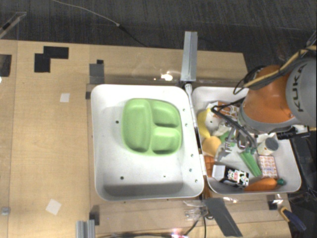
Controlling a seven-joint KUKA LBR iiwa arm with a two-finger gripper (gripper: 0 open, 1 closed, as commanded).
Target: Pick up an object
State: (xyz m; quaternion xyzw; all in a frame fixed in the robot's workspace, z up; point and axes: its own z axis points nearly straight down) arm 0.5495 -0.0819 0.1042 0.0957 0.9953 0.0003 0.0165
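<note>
The arm comes in from three o'clock and bends down over the right bin, its orange band sitting above the clutter. The gripper hangs among the objects near the middle of that bin; metal parts catch the light there, but whether the jaws stand wide or narrow cannot be told from this angle, and nothing can be seen clamped between them.

Around the gripper the objects lie close. At nine o'clock from it sits a yellow lemon-like fruit, with a banana just beyond at ten o'clock against the bin's left wall. At five o'clock lies a green stick-shaped item, and past it at six o'clock a small black box. A carrot rests along the bin's near edge. A printed carton lies at four o'clock.

The left bin holds a green divided tray, well apart from the gripper at nine o'clock.

Both bins sit on a pale wooden bench with black marks at its ten o'clock corner; dark carpet runs beyond at twelve o'clock, crossed by a thin cable.
</note>
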